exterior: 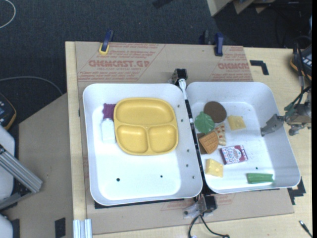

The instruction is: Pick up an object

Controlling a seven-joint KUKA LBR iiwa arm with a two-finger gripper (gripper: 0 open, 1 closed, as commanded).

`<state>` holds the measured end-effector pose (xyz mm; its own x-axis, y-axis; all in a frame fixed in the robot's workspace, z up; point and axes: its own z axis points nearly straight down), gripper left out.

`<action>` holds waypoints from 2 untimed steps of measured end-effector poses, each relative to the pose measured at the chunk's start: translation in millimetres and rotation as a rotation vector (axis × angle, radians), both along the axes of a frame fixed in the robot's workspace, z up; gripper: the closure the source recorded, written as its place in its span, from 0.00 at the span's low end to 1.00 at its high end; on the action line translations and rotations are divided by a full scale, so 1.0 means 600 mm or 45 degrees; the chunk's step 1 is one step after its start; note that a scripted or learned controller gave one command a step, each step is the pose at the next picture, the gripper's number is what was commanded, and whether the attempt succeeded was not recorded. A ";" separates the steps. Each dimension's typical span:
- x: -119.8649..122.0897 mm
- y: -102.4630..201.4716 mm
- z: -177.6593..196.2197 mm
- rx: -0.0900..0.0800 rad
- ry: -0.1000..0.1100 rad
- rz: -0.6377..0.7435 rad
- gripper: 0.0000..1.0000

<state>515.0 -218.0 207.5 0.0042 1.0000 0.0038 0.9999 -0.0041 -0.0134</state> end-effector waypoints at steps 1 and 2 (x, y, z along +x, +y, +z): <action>0.005 0.001 0.013 -0.006 -0.018 0.005 0.00; 0.007 -0.004 -0.092 -0.001 -0.010 0.005 0.00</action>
